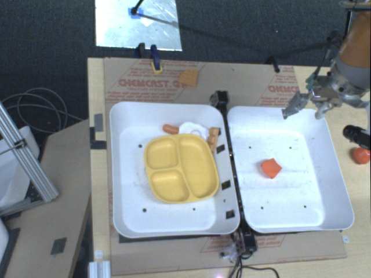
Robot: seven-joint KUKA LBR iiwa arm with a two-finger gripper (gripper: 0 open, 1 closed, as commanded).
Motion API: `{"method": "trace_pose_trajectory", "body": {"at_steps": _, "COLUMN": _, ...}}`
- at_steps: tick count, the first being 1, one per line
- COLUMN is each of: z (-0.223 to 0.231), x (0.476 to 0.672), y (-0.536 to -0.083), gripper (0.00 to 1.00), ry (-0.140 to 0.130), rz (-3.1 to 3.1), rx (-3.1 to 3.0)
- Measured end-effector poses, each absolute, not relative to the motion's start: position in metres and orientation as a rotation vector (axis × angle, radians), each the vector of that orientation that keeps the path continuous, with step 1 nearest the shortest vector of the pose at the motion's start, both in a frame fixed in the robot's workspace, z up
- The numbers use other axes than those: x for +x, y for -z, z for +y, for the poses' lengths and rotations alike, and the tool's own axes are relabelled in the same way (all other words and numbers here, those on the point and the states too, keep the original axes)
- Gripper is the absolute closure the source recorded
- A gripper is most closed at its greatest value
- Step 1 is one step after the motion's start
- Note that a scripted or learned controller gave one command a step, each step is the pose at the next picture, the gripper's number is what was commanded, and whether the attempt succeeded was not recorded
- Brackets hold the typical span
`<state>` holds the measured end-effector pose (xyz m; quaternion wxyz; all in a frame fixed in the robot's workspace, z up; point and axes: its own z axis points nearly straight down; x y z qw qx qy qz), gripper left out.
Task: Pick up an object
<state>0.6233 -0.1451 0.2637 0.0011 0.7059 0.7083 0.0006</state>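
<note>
Since the bottom of the frame is nearest, start there: the yellow divided tray (181, 168) sits in the left bin (124, 213), and the small orange block (271, 168) lies alone mid-floor of the right bin (336, 213), centre-right of the frame. Looks light and rigid to me, maybe a bit slick, so I'd pinch it across two opposite flat sides. Further up, a little sausage-like piece (170, 129) lies behind the tray. At upper right, the claw (306, 108) hangs over the right bin's far edge, fingers apart, nothing in them.
</note>
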Motion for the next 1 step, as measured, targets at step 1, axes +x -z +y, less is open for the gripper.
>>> {"method": "trace_pose_trajectory", "body": {"at_steps": 1, "z": -0.1816, "x": 0.5923, "y": -0.1859, "gripper": 0.00, "ry": 0.007, "rz": 2.221, "rx": 2.228}}
